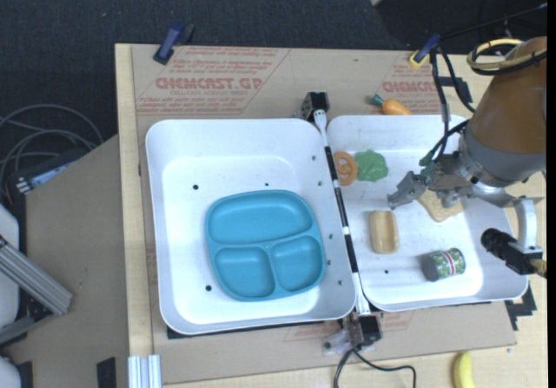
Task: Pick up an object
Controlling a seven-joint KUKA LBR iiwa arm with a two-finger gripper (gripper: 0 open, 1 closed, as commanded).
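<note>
Objects are lying scattered in the right bin (495, 291): a tan bread roll (383, 231), a small can (445, 264), a green leafy toy (372, 164) touching an orange pretzel (346, 167). We are hovering our gripper (420, 191) over a beige slab (443, 207), fingers spread, gripping nothing. A blue divided plate (263, 243) is sitting in the left bin (174, 161). Both bins are resting on a brown board (217, 74) above dark carpet (78, 4), with a carrot (393, 105) lying beside the bin's far rim.
</note>
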